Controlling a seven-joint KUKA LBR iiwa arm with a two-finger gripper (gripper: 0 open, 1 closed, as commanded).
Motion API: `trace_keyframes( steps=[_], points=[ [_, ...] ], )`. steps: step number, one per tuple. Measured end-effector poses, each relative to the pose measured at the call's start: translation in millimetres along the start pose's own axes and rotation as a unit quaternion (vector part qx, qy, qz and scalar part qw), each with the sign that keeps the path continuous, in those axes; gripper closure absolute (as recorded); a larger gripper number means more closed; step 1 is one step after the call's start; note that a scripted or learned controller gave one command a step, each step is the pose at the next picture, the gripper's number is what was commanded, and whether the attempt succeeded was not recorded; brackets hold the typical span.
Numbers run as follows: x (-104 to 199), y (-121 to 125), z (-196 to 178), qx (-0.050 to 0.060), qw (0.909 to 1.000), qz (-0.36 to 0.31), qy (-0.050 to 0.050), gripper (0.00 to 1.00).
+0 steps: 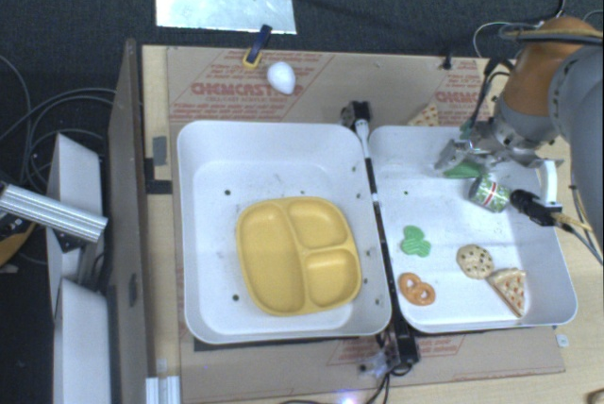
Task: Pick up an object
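1. The gripper (469, 157) was seen low over the back of the right bin (543, 303); whether it was open or closed could not be told.
2. A green piece (461, 171) lay just under it, a small can (491, 193) just beside.
3. A green broccoli toy (414, 242), pretzel (416, 289), cookie (475, 260) and pizza slice (510, 287) were spread toward the front.
4. A yellow divided tray (298, 255) sat in the left bin (212, 204).
5. A white ball (281, 76) rested on the cardboard (321, 76) behind.

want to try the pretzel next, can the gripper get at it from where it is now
Probably yes: the pretzel lies flat and apart from its neighbours in the right bin, and the gripper is over that bin's far end.
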State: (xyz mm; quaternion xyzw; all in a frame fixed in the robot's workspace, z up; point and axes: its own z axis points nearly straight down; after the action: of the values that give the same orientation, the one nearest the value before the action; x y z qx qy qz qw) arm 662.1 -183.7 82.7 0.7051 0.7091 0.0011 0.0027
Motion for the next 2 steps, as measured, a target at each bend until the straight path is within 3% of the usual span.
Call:
trace_keyframes(
  steps=[1, 2],
  points=[
    [-24.5, 8.8, -64.7, -0.002, 1.0, 0.002, -0.001, 0.0],
    [-22.3, -20.8, -2.6, 0.004, 1.0, 0.002, 0.002, 0.0]
  ],
)
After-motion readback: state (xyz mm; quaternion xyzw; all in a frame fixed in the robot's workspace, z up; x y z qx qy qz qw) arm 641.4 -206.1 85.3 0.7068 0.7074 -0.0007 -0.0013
